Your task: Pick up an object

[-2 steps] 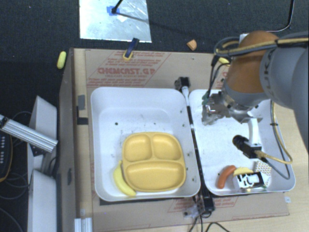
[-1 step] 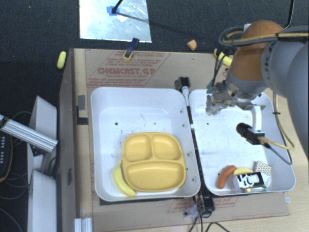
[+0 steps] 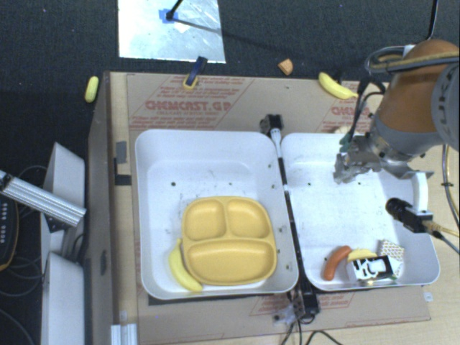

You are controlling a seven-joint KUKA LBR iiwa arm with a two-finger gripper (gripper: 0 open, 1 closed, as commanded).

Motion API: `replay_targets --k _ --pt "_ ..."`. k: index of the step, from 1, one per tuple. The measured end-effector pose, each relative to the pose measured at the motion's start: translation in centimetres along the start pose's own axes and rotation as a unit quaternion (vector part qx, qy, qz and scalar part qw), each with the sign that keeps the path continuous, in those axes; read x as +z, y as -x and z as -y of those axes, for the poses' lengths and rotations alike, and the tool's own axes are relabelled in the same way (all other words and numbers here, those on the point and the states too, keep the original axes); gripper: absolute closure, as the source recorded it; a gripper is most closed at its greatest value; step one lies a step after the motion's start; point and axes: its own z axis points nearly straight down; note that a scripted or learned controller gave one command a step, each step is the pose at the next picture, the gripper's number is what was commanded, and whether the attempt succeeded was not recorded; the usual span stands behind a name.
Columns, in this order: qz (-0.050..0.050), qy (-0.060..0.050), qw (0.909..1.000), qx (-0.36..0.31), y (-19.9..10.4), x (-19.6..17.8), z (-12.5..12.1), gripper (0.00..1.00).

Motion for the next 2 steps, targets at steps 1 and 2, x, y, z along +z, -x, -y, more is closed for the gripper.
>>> replay_targets --k 1,2 --pt "-0.001 -0.001 1.0000 -0.001 -5.9 3.3 -0.6 1.00" --pt "-0.001 0.000 1.0000 0.000 -4.5 3.3 -3.3 1.00"
